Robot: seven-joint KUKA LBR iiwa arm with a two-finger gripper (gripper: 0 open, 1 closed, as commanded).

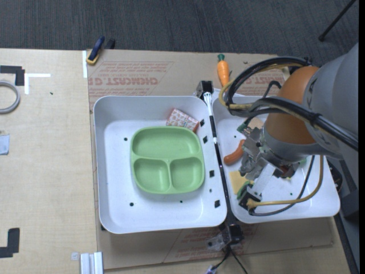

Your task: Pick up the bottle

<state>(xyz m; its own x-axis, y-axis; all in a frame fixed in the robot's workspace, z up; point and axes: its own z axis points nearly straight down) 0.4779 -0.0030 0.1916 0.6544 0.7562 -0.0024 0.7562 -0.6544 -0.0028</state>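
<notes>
My gripper [250, 165] hangs low over the left half of the right bin [325, 207], under the grey arm with its orange band [296, 104]. The arm covers most of that bin's floor. Just left of the gripper lies a small orange object [232, 153], and a flat yellow piece [236, 180] rests below it near the bin's left wall. Green bits peek out beside the wrist at the upper left [245, 128] and at the right [302, 163]. I cannot make out a bottle shape among these items.
The left bin [108, 170] holds a green divided plate [168, 158] and a pink patterned packet [181, 119] behind it. A toy carrot [222, 70] lies on the cardboard beyond the bins. A blue and yellow tool [94, 51] sits at the far left.
</notes>
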